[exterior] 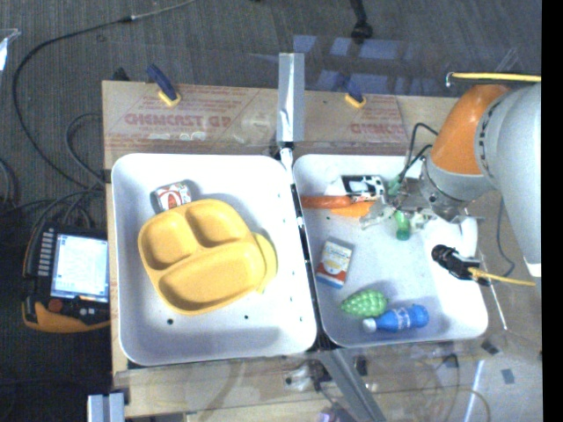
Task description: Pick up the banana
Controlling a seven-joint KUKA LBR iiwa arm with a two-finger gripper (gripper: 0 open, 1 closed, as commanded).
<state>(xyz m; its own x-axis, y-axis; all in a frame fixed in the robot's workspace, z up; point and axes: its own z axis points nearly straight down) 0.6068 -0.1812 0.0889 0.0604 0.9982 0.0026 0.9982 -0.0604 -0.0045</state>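
A yellow curved piece point(266, 255) hugs the right rim of the yellow divided plate point(204, 255) in the left bin point(132, 323); it looks like the banana, partly tucked under the plate. My gripper point(384, 214) hangs over the upper part of the right bin point(466, 323), well to the right of that piece. It is close to a small green object point(403, 227) and the tip of an orange carrot-like thing point(336, 203).
A tin can point(172, 195) lies behind the plate in the left bin. The right bin also holds a black-and-white box point(362, 185), a small carton point(334, 263), a green bumpy object point(364, 303) and a blue bottle point(398, 318).
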